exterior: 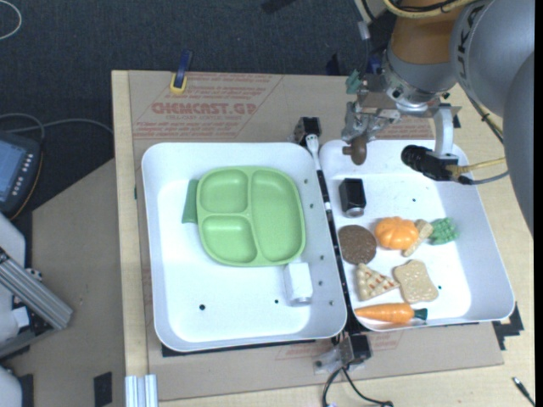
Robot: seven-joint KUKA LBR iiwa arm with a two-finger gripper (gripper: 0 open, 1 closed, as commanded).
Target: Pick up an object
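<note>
Dark carpet surrounds a bench covered by a cardboard sheet (212, 100) printed with red lettering, and two shallow white bins sit on it side by side. At the upper right of the frame the grey and orange arm reaches down over the far left corner of the right bin (475, 227). The gripper (357, 141) has its fingers drawn together on a small brown object (358, 152), which hangs at their tips just above the bin's upper rim. Lower in the same bin lie a black block (352, 196) near the left wall, a round brown patty (357, 243) below it, and an orange toy vegetable (396, 232) touching a green toy vegetable (441, 230) to its right. Nearer the bottom edge, a pizza slice (372, 281) sits beside a slice of toast (415, 281), with a carrot (386, 314) along the front rim. The left bin (165, 253) holds a green divided plate (251, 215) at its middle and a small white block (298, 282) just below the plate's lower right corner.
</note>
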